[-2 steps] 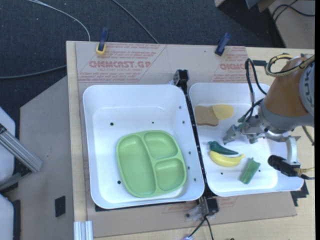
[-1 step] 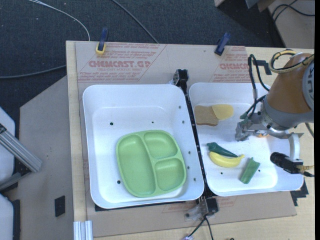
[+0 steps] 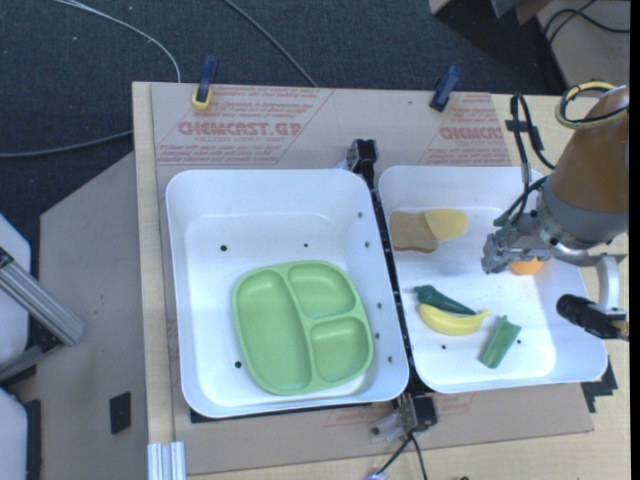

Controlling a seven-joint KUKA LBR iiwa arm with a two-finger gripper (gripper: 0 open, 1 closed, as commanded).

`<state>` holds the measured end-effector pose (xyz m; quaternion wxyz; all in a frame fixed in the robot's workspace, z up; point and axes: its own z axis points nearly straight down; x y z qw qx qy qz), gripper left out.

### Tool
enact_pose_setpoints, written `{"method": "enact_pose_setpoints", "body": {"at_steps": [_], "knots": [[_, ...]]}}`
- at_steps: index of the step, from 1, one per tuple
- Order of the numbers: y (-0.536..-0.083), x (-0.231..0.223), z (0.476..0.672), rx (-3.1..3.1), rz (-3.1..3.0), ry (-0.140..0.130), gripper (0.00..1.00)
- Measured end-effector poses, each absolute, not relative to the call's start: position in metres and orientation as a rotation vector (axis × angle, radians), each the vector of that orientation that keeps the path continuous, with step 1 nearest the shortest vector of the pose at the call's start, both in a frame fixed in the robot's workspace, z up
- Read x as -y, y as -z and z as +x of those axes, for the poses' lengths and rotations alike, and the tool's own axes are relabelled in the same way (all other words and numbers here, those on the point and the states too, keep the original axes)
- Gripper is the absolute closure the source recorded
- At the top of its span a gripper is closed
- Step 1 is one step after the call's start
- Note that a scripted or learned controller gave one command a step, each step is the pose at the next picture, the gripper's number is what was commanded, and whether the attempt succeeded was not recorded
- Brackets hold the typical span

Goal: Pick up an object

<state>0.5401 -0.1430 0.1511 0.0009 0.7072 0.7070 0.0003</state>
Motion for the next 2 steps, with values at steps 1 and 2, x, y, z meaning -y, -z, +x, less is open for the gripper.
{"method": "enact_pose_setpoints", "body": {"at_steps": [1,2], "knots": [[-0.196,0.146,0.535,-2.217,2.217,-0.004,1.0],[-0.26,0.148,0.536,-2.216,2.214,-0.006,1.0]]}}
